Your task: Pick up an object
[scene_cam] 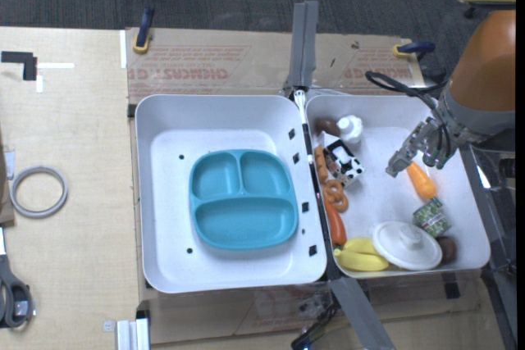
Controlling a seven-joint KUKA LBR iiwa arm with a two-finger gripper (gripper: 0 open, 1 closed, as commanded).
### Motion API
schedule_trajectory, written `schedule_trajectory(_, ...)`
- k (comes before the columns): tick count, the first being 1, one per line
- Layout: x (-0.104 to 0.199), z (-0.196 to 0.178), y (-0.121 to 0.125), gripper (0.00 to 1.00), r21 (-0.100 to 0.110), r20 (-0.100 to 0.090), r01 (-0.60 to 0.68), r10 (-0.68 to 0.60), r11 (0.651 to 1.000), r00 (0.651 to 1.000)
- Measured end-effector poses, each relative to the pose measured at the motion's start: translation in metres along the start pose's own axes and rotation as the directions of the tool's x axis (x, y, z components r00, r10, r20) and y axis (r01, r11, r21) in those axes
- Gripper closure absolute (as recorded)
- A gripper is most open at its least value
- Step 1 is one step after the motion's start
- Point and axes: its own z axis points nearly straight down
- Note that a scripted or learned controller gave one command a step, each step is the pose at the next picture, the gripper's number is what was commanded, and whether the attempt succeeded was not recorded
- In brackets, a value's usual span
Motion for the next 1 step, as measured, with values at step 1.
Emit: schedule_trajectory(1, 0.0251, -0.0506, 0.0516, 1.0, 0.001, 0.0, -0.128, 0.128, 0.992, 0.992)
